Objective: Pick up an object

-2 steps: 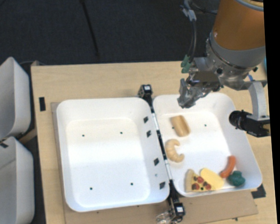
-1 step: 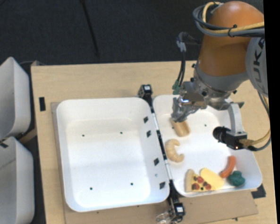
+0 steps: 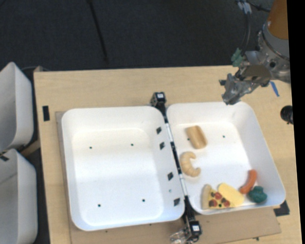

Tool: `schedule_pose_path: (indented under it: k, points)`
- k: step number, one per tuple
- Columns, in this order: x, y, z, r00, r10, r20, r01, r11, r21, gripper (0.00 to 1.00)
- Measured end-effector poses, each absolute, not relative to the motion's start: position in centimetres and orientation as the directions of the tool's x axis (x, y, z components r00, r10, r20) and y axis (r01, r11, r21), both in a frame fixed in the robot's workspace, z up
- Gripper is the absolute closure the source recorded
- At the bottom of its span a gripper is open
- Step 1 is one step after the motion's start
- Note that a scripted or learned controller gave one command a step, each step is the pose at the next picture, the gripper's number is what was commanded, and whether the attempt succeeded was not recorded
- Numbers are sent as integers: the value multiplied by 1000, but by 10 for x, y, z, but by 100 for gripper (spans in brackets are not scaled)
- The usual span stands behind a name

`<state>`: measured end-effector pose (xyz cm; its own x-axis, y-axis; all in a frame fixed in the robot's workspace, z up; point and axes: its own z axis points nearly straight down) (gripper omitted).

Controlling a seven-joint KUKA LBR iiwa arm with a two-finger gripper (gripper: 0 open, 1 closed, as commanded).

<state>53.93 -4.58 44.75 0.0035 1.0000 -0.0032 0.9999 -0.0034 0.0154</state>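
The right bin [image 3: 235, 120] holds several toy foods. A tan bread piece [image 3: 196, 137] lies near its upper middle, with a pale croissant [image 3: 190, 164] just below it. Along the front edge sit a pizza slice [image 3: 214, 197], a yellow cheese wedge [image 3: 231, 194], an orange carrot [image 3: 248, 181] and a green leafy piece [image 3: 258, 194]. My gripper [image 3: 234, 95] hangs over the bin's back right corner, high above the objects and apart from all of them. Nothing is visible between its fingers.
The left bin [image 3: 114, 165] sits beside the right one, joined by a black-clipped seam [image 3: 171, 154]. Other white containers [image 3: 7, 153] stand off the bench at the left. Bare wooden bench [image 3: 140, 86] runs behind the bins.
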Motion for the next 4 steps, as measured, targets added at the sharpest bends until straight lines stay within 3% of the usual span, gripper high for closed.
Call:
schedule_pose_path:
  k: [1, 2, 3, 4]
  points:
    - [519, -20, 424, -3, 1000, -1, 1000, 3, 1, 100]
    - [493, -61, 358, 5, 1000, -2, 1000, -5, -5, 100]
    - [539, -85, 356, 2, 1000, -4, 1000, -2, 3, 100]
    - [539, -84, 368, -1, 1000, -3, 1000, 1, 5, 100]
